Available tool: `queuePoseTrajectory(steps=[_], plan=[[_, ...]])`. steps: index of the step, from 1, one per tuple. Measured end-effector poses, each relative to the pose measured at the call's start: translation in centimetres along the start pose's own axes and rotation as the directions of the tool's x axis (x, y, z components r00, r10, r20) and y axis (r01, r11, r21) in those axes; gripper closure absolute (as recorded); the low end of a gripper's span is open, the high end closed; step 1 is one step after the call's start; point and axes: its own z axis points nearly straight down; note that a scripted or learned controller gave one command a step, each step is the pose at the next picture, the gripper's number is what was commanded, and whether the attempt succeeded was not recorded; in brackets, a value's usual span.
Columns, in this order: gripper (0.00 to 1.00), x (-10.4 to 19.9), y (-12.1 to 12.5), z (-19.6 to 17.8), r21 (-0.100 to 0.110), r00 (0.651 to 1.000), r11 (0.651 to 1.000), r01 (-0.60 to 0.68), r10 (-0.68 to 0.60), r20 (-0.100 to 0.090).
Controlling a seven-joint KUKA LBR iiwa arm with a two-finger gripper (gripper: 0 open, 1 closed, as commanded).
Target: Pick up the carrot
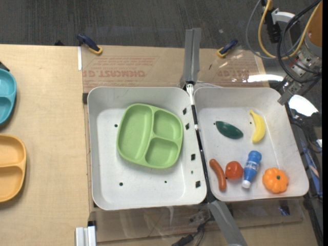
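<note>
Carrot (218,175), a short orange-red stick, lies in the right bin (294,137), close to that bin's near-left corner and just inside its left wall. It runs roughly from far to near, with the near end swung slightly to the right. A red tomato (233,170) sits just beside it on the right, close enough that I cannot tell whether the two touch. Right of the tomato lies a blue bottle (251,168) with its white cap toward the near side, and beyond that an orange pumpkin (275,180) near the bin's near-right corner. Farther back in the same bin are a dark green vegetable (228,129) and a yellow banana (258,126).

The gripper (293,87) hangs at the far-right corner of the right bin, at the end of the arm (311,40) with its tangle of cables. It is well apart from the carrot, which lies diagonally across the bin from it, to the near left. The banana and the bottle lie between them. The gripper touches none of the objects and nothing is seen in its hold; glare and cables around it mean I cannot tell whether it is released or clenched.

The left bin (97,152) holds a green divided plate (150,135).
</note>
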Motion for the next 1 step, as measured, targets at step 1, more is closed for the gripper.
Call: queuePoseTrajectory(steps=[1], plan=[[1.0,-2.28,-1.69,8.07,-0.004,0.973,0.973,0.23,-0.23,0.002]])
